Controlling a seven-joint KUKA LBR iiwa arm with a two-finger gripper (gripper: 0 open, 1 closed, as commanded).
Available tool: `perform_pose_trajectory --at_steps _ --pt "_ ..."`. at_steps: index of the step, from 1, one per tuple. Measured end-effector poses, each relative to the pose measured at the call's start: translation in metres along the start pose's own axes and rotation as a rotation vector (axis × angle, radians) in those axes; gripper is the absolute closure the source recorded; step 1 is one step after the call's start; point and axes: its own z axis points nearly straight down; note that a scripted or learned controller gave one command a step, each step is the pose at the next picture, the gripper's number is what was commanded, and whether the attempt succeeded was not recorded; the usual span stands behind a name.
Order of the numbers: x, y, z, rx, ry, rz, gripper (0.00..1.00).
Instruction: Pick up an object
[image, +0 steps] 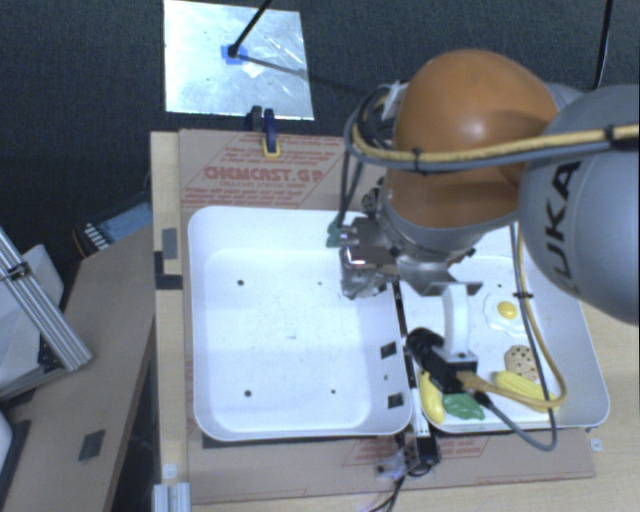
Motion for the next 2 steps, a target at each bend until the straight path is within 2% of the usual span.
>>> perform_pose_trajectory --at_steps 1,2 --pt "-0.035 0.000 0.056 0.006 -0.003 0.003 1.00" --pt "-0.058 0.049 0.110 0.002 -0.002 0.001 1.00"
